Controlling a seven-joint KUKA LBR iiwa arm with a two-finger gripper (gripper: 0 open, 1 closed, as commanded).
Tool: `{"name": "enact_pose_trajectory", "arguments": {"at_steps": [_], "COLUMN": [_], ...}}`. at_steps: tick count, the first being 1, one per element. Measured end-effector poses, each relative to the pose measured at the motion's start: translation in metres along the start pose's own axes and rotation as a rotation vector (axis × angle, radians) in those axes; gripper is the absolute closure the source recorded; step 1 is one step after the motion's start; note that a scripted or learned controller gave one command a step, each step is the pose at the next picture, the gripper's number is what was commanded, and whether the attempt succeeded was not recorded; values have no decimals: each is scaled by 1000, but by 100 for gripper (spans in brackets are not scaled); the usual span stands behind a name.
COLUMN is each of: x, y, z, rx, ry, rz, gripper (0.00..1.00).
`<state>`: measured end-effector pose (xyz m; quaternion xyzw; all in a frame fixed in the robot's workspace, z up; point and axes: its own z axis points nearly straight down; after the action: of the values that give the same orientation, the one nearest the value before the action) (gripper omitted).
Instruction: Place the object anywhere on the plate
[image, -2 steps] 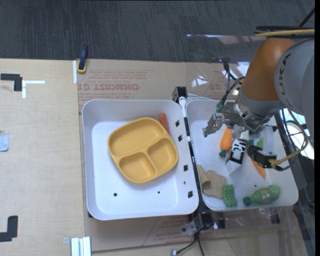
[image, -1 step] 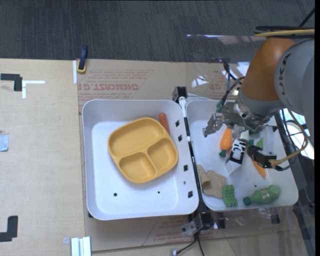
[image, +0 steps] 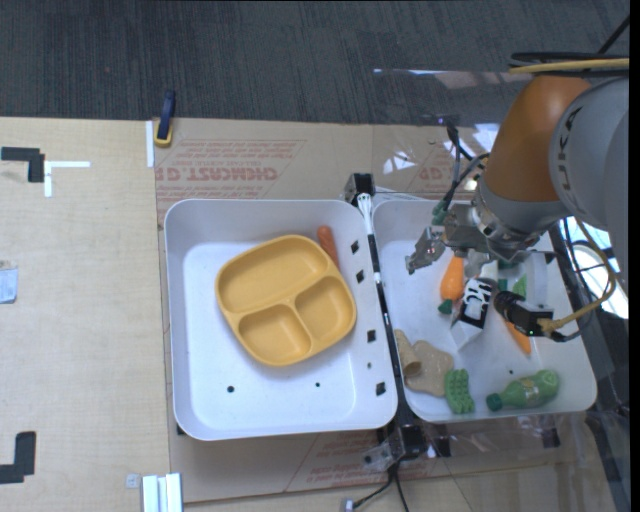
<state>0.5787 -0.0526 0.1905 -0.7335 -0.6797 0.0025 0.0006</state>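
Jaws (image: 462, 272) state: cannot tell; they sit over orange carrot-shaped toy (image: 453, 277) in right bin; next lift clear toward yellow three-compartment plate (image: 286, 299) centre-left.

Open plate (image: 286, 298) compartments; small orange piece (image: 327, 240) just beside its far rim.

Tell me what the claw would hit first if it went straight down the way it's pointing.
Probably the orange carrot-shaped toy right under the claw in the right bin. Depth is unclear from this slanted view, so the black and white tag piece beside it is possible.
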Motion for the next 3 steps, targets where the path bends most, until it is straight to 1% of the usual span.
{"name": "enact_pose_trajectory", "arguments": {"at_steps": [3], "x": [0], "y": [0], "z": [0], "rx": [0], "ry": [0], "rz": [0], "gripper": [0]}}
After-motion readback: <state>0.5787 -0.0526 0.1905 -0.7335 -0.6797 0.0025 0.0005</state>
